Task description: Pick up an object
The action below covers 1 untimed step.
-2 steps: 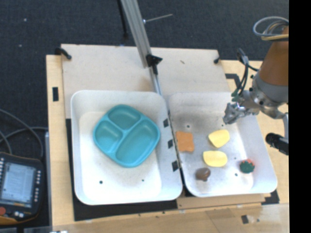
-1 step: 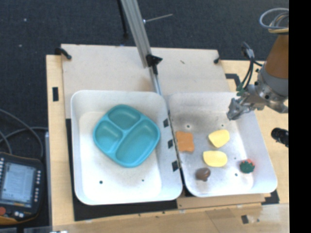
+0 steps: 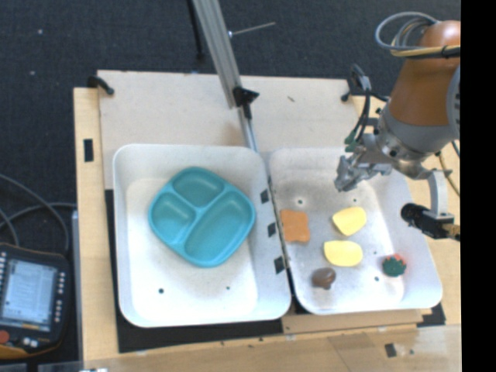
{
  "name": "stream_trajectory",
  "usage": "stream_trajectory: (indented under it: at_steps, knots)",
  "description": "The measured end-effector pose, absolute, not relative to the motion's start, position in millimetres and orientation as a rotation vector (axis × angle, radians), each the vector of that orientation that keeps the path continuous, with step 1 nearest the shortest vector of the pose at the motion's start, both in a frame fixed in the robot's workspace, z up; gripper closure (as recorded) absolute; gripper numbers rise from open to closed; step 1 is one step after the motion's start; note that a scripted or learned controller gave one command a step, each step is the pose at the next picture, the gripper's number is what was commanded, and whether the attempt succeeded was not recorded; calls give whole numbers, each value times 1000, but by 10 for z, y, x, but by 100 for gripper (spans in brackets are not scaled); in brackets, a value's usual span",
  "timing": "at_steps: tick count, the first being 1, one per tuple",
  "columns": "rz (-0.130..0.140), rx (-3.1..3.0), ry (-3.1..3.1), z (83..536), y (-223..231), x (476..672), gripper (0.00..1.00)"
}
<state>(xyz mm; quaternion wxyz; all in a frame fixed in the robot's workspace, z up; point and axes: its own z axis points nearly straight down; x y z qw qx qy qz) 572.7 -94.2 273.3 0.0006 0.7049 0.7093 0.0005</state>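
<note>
We look down on the bench [image 3: 170,107], two white bins side by side. The left bin [image 3: 132,285] carries one thing, a teal tray [image 3: 203,215] with three compartments, lying near the bin's middle, a little toward its far edge.

The right bin [image 3: 422,289] has the loose pieces. An orange square [image 3: 294,226] lies close to the left wall, about halfway along it. Two yellow pieces sit near the middle: the upper yellow piece [image 3: 349,221] and the lower yellow piece [image 3: 342,253], just beside each other, with a thin strip of bin floor between them. A brown lump [image 3: 324,277] rests toward the near edge, just below the lower yellow piece. A small green and red thing [image 3: 394,265] sits near the right wall, toward the near right corner, well apart from the orange square.

The arm [image 3: 422,91] comes in over the right bin's far right corner, orange band on top, grey below. The gripper [image 3: 346,178] hangs over the far half of the right bin, above bare floor, with the upper yellow piece just nearer to us than its tip. We see nothing between its fingers, and we cannot tell if they are apart or together.

A metal post [image 3: 221,45] slants down from the far edge of the bench to the seam between the bins. Black clips [image 3: 271,231] sit along that seam, right beside the orange square. A pendant [image 3: 27,293] lies off the bench's left edge.
</note>
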Motion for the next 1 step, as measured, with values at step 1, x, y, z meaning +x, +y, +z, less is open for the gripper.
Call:
stream_trajectory:
  at_steps: [1]
  knots:
    - [2,2213,2229,2751,-387,5692,100]
